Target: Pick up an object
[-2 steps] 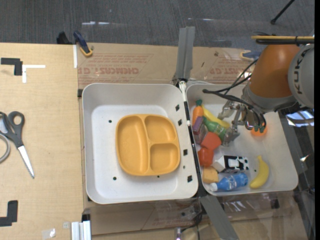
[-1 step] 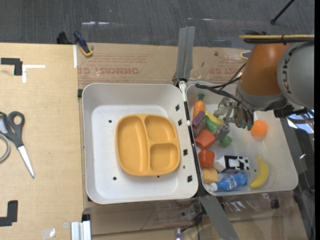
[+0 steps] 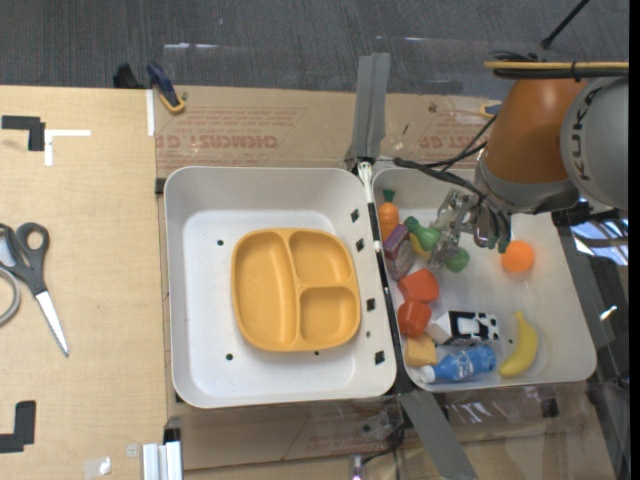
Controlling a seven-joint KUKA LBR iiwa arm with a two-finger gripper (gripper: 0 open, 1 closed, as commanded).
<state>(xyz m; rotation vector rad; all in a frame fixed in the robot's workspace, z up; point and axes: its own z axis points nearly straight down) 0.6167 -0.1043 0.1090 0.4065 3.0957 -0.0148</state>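
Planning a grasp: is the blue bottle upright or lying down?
Lying down. The blue bottle rests on its side along the right bin's near wall, beside the banana.

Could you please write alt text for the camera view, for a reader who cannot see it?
A grey and orange robot arm lowers its gripper over the right white bin, among toy food including a banana and an orange ball. The left white bin holds a yellow divided plate.

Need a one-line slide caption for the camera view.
KUKA arm's gripper hovers over toy food in the right bin, near an orange ball and banana; left bin holds a yellow tray.
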